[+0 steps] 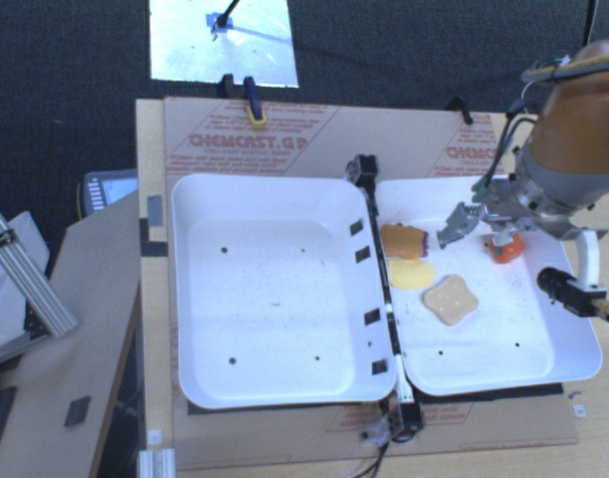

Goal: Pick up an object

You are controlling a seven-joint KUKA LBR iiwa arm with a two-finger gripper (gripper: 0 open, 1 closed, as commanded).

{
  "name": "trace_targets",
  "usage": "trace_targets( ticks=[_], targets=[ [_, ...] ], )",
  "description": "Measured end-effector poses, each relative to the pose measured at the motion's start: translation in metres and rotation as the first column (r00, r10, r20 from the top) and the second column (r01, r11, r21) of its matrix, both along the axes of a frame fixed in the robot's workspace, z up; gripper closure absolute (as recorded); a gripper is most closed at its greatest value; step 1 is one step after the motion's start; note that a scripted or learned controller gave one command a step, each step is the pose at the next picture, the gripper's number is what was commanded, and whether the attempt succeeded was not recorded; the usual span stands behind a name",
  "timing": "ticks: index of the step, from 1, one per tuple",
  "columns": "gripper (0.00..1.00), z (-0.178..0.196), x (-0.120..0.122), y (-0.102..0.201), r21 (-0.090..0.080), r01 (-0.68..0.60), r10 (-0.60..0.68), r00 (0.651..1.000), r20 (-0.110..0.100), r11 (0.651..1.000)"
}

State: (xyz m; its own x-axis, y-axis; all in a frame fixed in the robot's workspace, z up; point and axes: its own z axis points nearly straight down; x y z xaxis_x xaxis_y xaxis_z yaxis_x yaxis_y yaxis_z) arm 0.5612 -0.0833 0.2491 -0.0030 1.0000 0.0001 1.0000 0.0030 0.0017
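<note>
Four small things lie in the right bin (573, 361). A brown and orange bread-like piece (404, 239) sits by the bin's left wall, with a flat yellow piece (412, 275) just in front of it. A beige toast-shaped piece (450, 300) lies near the bin's middle. A small red-orange object (506, 248) rests further right. My gripper (489, 229) hangs low over the back of the right bin, directly above the red-orange object and partly covering it. I cannot tell whether it touches that object.
The left bin (275, 287) stands beside the right one, and black clips (372, 317) run along the shared wall. The grey and orange arm (578, 137) fills the right bin's back right corner. A black part (568, 290) juts over the right rim.
</note>
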Motion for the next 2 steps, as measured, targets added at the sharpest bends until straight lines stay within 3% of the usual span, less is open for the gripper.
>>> trace_targets(
  ticks=[1,2],
  targets=[
    [1.0,0.011,0.001,0.0,0.0,-0.002,0.002,1.0,0.002,1.0],
    [1.0,0.1,0.022,0.076,0.001,-0.009,0.009,1.0,0.011,1.0]
  ],
)
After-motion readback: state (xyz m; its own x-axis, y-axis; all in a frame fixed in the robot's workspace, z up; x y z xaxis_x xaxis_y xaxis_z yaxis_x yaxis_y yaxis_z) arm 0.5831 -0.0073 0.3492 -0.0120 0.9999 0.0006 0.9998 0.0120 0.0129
